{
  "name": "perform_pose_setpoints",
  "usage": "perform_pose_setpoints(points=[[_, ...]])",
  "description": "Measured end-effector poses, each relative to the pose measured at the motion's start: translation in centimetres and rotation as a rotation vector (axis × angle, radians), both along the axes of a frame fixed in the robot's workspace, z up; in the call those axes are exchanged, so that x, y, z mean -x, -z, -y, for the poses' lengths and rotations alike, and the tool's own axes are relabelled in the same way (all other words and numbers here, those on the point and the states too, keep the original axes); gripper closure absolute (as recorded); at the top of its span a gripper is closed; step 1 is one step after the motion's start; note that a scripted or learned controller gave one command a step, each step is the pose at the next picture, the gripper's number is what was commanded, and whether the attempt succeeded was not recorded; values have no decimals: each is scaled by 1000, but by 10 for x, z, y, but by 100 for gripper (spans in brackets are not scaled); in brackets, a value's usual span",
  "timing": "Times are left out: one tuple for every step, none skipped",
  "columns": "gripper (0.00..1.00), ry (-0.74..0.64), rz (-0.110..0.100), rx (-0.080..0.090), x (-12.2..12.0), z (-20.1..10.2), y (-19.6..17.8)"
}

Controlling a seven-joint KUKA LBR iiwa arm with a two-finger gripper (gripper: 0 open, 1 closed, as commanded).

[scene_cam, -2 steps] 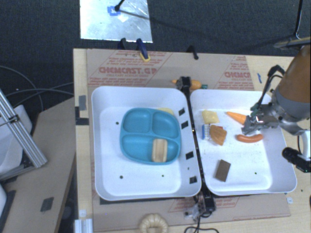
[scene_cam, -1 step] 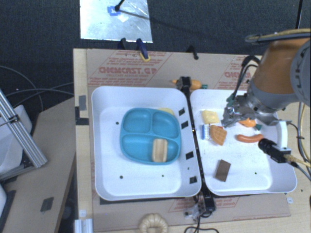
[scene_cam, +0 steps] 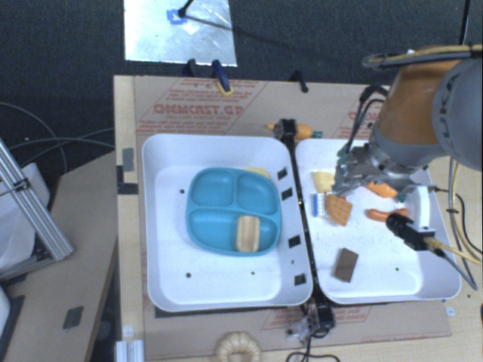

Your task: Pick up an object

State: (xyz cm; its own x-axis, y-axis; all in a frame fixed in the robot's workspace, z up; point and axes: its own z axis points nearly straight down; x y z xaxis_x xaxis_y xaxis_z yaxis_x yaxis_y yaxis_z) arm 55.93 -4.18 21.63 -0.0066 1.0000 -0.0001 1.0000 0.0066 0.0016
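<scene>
The likeliest target is judged to be the orange wedge-shaped piece (scene_cam: 339, 210) in the right bin (scene_cam: 434, 281), since the pincer (scene_cam: 346, 182) is poised just above and beside it. A pale yellow block (scene_cam: 324, 181) lies touching or nearly touching the wedge on its upper side, and a small blue-and-white striped item (scene_cam: 318, 205) sits just to its left. Whether the pincer is apart or together cannot be told; its tips are blurred against the clutter, and nothing is seen held.

Further right in the same bin, two orange carrot-like pieces (scene_cam: 381, 190) (scene_cam: 376, 215) are seen, and a brown rectangular block (scene_cam: 346, 265) lies well apart toward the near edge. In the left bin (scene_cam: 162, 202) a blue divided plate (scene_cam: 226, 210) carries a tan bread-like piece (scene_cam: 247, 234).

The main risk is judged to be the crowding: the wedge, yellow block and striped item could be pushed together or two pinched at once. A slanted wedge face could also slip out as the pincer closes.
</scene>
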Motion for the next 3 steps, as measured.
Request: perform_pose_setpoints(points=[[100,5,1,-1,8,5,-18],[100,2,0,0,7,2,-17],[100,6,0,0,10,10,-16]])
